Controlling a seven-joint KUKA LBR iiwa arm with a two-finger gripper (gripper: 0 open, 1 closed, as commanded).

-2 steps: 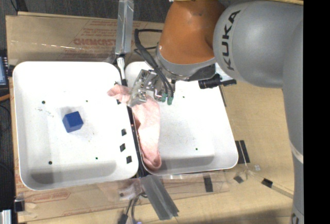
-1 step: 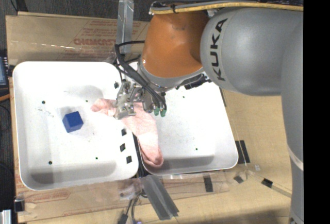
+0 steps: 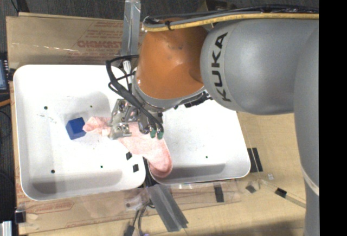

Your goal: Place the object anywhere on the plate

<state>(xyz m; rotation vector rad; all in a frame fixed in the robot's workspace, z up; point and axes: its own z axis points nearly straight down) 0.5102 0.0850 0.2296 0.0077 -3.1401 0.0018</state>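
Nearest you, the crumpled pink cloth (image 3: 149, 151) drapes over the ridge where the two shallow white plastic bins meet, its lower end hanging into the right bin (image 3: 227, 142) and a thin corner reaching into the left bin (image 3: 32, 121). Just above it, the metal two-finger pincer (image 3: 123, 127) sits over that left corner, touching or just beside the fabric; you cannot tell whether it is clenched. A small blue cube (image 3: 76, 128) lies just left. Beyond, the orange-banded grey arm (image 3: 217, 67) looms

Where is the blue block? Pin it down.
The blue block lies in the left bin, left of the gripper, beside the pink cloth's left end.
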